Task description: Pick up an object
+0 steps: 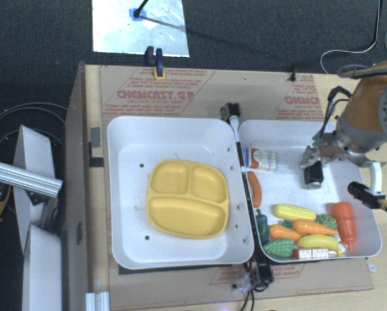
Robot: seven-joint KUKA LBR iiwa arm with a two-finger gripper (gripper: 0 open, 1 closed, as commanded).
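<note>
My gripper [313, 168] hangs over the back right part of the right bin [290, 129], with bare white floor beneath it. Toy foods lie in that bin. A white carton [261, 159] rests at the back left, to the left of the gripper. A red sausage [254, 188] lies along the left wall. Toward the front sit a yellow corn cob [295, 212], an orange carrot [314, 227], a yellow lemon-like piece [318, 241] and a red-orange carrot [344, 223]. Nothing is seen held.
The left bin [125, 173] holds a yellow divided plate [187, 197]. More green and orange toy vegetables [279, 240] and a flat box [313, 254] crowd the right bin's front edge. The divider between the bins [244, 186] runs front to back.
</note>
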